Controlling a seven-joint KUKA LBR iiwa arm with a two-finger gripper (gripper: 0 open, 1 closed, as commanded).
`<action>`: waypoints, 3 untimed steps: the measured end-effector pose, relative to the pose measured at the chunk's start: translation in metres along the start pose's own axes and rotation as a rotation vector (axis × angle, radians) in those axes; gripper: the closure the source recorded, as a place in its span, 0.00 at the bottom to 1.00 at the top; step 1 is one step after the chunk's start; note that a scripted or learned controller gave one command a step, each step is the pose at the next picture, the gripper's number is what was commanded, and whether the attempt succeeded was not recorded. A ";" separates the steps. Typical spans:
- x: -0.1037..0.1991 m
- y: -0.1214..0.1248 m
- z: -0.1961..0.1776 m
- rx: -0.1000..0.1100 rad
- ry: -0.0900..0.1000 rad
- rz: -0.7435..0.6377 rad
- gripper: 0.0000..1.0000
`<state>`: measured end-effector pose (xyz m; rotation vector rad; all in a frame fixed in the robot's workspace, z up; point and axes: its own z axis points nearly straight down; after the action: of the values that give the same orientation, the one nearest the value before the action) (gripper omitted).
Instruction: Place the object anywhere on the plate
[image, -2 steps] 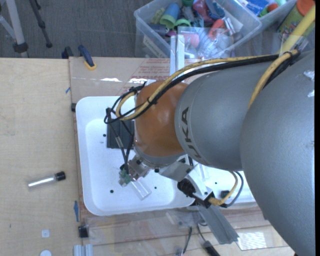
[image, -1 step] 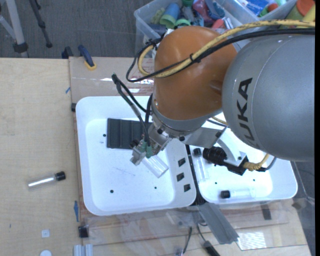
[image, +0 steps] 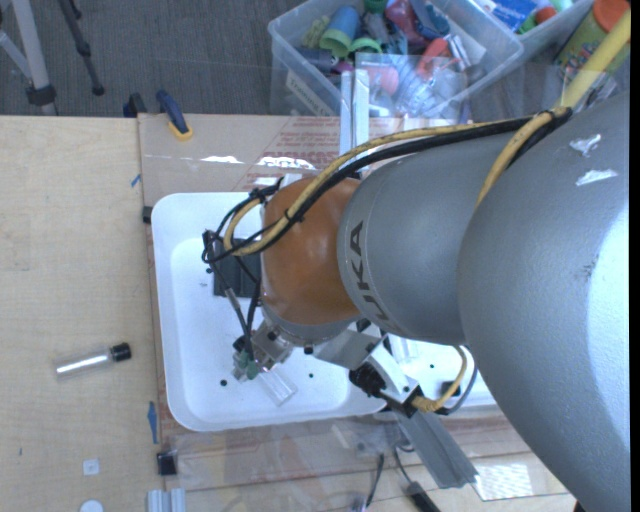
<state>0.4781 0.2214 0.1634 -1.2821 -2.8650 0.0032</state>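
My arm, with its orange band (image: 300, 250), hangs over the left white bin (image: 195, 300) and hides most of it. The gripper (image: 262, 368) is low over the bin's near part, close to the floor. A small dark green bit (image: 244, 371) sits right at the gripper's left side; whether it is an object or part of the tool I cannot tell. A clear, pale piece (image: 281, 389) lies on or just above the bin floor below the gripper.
On the wooden bench left of the bin lies a clear tube with a black cap (image: 92, 358). A blue clamp (image: 177, 115) sits at the back, and a plastic tub of toys (image: 400, 50) stands behind the bins. A strip of the right bin (image: 440, 365) shows under the arm.
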 end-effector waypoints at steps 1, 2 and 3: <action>-0.016 0.002 0.073 -0.012 -0.002 0.169 1.00; -0.043 -0.012 -0.066 -0.003 -0.002 -0.132 1.00; -0.007 -0.006 0.032 0.001 0.000 0.072 1.00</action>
<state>0.4781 0.2117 0.1319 -1.3837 -2.8167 0.0038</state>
